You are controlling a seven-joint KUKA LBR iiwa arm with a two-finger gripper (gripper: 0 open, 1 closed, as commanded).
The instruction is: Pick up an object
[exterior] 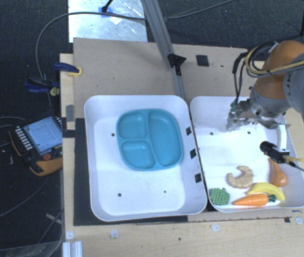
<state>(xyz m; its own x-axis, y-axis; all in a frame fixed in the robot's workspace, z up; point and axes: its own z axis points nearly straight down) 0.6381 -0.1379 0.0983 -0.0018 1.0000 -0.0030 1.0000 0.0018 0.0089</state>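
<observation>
My gripper (237, 122) hangs over the far part of the right bin (220, 150), near its back wall, with bare white floor beneath it. Food toys lie at that bin's near end, well apart from the gripper: a tan croissant (241, 176), a yellow banana (268, 190), an orange carrot (250, 200), a green knobbly piece (220, 196) in the near left corner, and an orange-brown oblong piece (278, 174) by the right wall. Nothing shows held in the gripper.
The left bin (102, 159) holds a blue divided plate (149, 138) in its far half. A slanted grey pole (160, 25) crosses the bench behind the bins. Cables and a small device (38, 138) lie off the bench to the left.
</observation>
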